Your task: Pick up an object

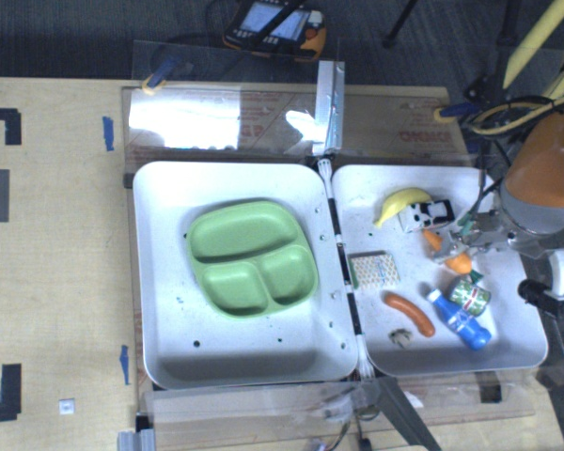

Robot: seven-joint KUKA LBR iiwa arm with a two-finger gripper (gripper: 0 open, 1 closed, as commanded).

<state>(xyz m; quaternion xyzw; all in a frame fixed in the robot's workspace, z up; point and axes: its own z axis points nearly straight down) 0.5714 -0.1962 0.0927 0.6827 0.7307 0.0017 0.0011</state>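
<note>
Two white bins sit side by side: the left bin point(160, 252) holds a green divided tray point(252, 256); the right bin point(517, 341) holds a banana point(401, 202), sausage point(409, 312), blue bottle point(461, 322) and green can point(470, 294). The hand point(470, 238) hovers over small orange pieces point(448, 252) far right; its grip I cannot tell

Bright, even overhead light, slightly soft focus.
Strong glare whitens the clear panel point(183, 120) behind the bins; the left bin point(160, 252) shades grey toward its near wall. The arm point(540, 181) at right looks blurred, and small items lack crisp edges.
</note>
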